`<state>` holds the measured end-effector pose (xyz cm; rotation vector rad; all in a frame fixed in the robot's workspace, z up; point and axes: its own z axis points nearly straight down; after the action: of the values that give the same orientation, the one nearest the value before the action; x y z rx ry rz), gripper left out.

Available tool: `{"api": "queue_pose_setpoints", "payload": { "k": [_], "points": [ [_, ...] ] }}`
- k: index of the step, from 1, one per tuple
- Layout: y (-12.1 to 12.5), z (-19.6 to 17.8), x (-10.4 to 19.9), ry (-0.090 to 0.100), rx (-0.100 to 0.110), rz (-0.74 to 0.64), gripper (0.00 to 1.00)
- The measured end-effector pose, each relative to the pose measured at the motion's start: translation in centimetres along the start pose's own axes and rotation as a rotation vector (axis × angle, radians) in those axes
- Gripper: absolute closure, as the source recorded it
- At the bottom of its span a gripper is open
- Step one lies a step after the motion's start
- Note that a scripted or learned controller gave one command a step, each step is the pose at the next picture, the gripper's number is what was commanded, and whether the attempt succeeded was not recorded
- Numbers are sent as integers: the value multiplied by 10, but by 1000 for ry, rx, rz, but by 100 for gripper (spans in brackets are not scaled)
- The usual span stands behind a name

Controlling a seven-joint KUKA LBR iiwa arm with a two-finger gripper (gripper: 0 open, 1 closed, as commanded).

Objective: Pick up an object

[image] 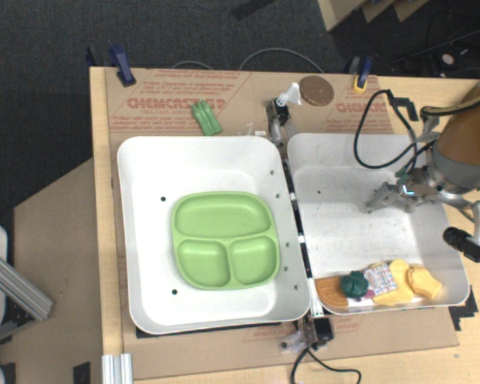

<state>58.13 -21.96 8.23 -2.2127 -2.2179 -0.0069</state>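
Several small objects lie bunched along the near edge of the right bin (344, 230): a flat brown piece (328, 293), a dark green lump (354, 285), a white packet with pink print (380, 277), a yellow block (398, 288) and an orange-yellow piece (426, 282). My gripper (404, 201) hangs over the far right part of that bin, well behind the pile. It is open, its fingers splayed left and right with nothing between them. The arm's orange band (468, 138) shows at the right edge.
The left bin (144, 214) holds a green divided plate (224, 238). On the bench behind the bins lie a green clip (207, 118) and a brown disc (316, 91). A black cable (366, 130) loops above the right bin's far side.
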Motion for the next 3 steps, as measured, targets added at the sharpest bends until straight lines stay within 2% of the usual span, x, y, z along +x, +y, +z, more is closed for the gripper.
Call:
{"api": "queue_pose_setpoints", "payload": {
  "k": [1, 2, 3],
  "points": [
    [80, -59, -3, -14, -16, -2, 0],
    [23, 0, -1, -2, 1, 2, 0],
    [28, -49, -4, -12, -11, 2, 0]
  ]
}}
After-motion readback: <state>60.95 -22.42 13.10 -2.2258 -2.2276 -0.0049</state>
